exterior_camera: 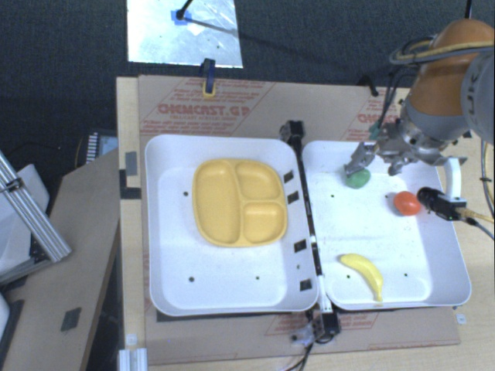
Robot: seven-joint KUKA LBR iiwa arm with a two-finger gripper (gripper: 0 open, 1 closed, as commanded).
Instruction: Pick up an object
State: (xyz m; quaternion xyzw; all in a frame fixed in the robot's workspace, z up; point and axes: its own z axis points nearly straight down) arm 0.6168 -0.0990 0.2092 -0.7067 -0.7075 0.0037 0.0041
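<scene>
In the right bin [433,284], a small green round object [357,178] lies near the back left. An orange-red ball [404,203] rests to its right, and a yellow banana [363,273] lies near the front. My gripper [379,163] hovers over the back of this bin, open, with nothing between its fingers. Its left finger [360,159] is just above the green object; whether it touches is unclear.
The left bin [174,284] holds a yellow divided plate [238,202]. A black ridge [305,215] separates the two bins. A silver sheet [184,22] lies beyond the bench at the back.
</scene>
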